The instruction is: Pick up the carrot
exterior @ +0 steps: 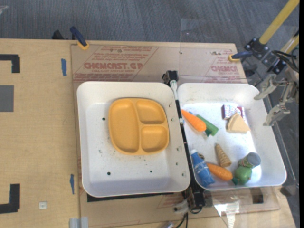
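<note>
Right bin, far-left part: the carrot [193, 120] lies here, orange with a green leafy end [211, 128]. It slants from the far left, close to the bin's left wall, down toward the near right.
Carrot contact: nothing touches it and it lies flat on the bin floor, well apart from the gripper.
Gripper [272, 100]: it hangs over the right rim of the right bin [278, 148], at the far-right side of the scene and clear of every object. Whether the claw is released or clenched cannot be told from this view, and nothing is seen held in it.
Right bin, far right: a purple and white packet [232, 111] sits here, with a pale tan wedge [237, 125] just near of it.
Right bin, middle: a small ridged tan cone [222, 155] lies with its tip pointing far.
Right bin, near side: a blue bottle [202, 168] lies by the left wall. A second orange piece [219, 171], also carrot-shaped, lies just right of the bottle. A green toy [242, 174] is at that piece's right end, with a grey round piece [253, 159] beside it.
Left bin [90, 141]: it holds a yellow divided plate [139, 126], set toward the far side.
Bench [33, 141]: tan board, with black corner marks at its left edge.
Far edge: blue clamps [79, 37] grip the brown sheet under the bins.
</note>
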